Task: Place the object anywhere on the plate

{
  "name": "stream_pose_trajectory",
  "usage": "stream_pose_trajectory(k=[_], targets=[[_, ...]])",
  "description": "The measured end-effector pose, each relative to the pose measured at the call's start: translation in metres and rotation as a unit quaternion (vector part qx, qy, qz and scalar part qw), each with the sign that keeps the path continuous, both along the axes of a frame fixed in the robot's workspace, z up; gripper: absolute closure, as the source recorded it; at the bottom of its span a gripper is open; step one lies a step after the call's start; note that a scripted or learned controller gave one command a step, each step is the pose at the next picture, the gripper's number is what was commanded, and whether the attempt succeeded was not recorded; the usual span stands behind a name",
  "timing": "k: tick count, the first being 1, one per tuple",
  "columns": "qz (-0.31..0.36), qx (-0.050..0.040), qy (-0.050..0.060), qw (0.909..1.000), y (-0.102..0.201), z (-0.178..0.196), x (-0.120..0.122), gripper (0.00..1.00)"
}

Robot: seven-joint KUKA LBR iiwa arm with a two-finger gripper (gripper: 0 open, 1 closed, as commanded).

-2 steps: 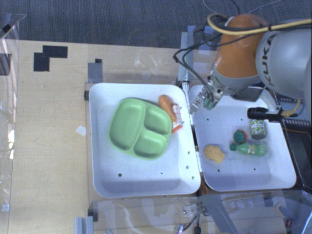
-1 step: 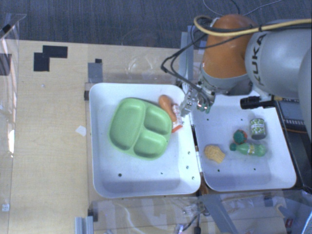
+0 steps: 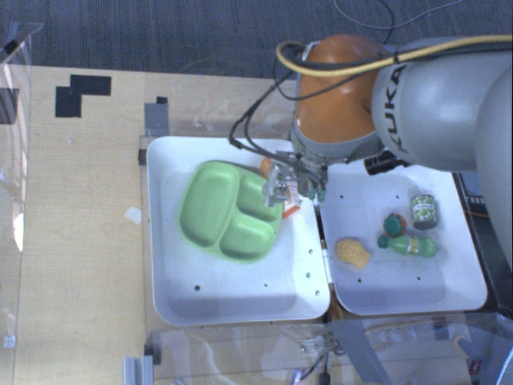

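My claw [image 3: 290,189] hangs over the right edge of one green three-compartment plastic plate [image 3: 227,209] in the left white bin [image 3: 232,299]; an orange object [image 3: 291,208] sits against it, but I cannot tell if I grip it. The right white bin [image 3: 401,291] holds four items.

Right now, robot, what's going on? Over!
Gripper over green plate's right edge. Orange object showing beside it, grip unclear. Can, bottle in right bin.

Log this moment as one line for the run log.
gripper over right edge of green plate | orange object beside it, hold unclear | right bin: corn, can, green bottle
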State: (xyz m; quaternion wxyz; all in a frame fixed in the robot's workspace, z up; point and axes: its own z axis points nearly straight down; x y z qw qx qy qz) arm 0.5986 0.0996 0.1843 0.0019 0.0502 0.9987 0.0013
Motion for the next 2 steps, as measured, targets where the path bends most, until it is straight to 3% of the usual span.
stream_pose_trajectory(k=[1, 2], targets=[[0.0, 0.0001, 0.0, 1.0, 0.0, 0.0, 0.0, 0.0], [-0.001, 0.0018, -0.003, 1.0, 0.001, 0.011, 0.003, 1.0]])
